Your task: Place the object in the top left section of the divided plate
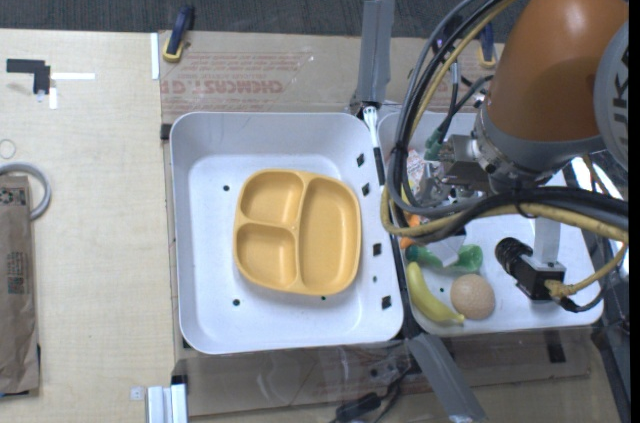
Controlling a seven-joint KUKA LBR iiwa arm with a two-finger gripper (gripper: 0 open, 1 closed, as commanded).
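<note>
In the camera view, the left bin (205,211) is a shallow white tray with rounded corners and a matte floor. At its middle sits the divided plate (238,246), smooth yellow plastic, a rounded square with raised ridges that part it into two small wells on the left and one long well on the right. Its top left section (272,199) is a shallow scoop with soft corners. The right bin (510,313) is the same white shell. Near its lower left corner lie a curved yellow banana (430,296), a tan egg-shaped ball (472,296) touching it, and a lumpy green piece (447,258) just above both, all well apart from the plate. Which of them is the task's object cannot be told. The arm's glossy orange dome (565,61) and looping black cables (420,111) hang over that bin. The metal gripper (437,179) sits beneath them, and whether it is released or clenched cannot be told.
</note>
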